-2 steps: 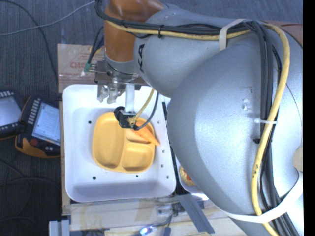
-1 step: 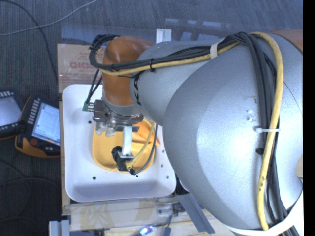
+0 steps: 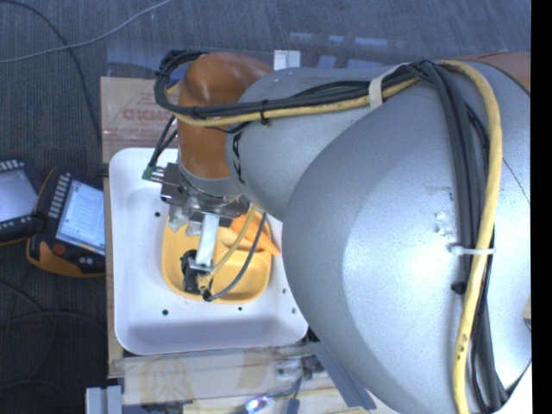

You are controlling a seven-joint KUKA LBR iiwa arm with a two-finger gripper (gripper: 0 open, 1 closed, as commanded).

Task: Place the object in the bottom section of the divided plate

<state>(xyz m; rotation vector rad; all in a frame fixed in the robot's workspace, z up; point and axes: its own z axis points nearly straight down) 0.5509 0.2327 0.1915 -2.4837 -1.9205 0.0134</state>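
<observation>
The grey arm [image 3: 397,231] has a rounded shell, an orange band [image 3: 211,93] at 11 o'clock, and black and yellow cables [image 3: 483,188] zip-tied along it.

A dark grey ribbed carpet floor [image 3: 78,50] spreads across the upper and left parts of the camera view. Thin black cables [image 3: 52,24] trail over it, one looping near the upper left, another running toward the top edge. At the left edge lies an orange-and-black handheld control pendant with a pale lit screen [image 3: 73,222]. A flat sheet of brown cardboard with red printing [image 3: 134,110] sits behind the bench. The light is even and soft.
</observation>
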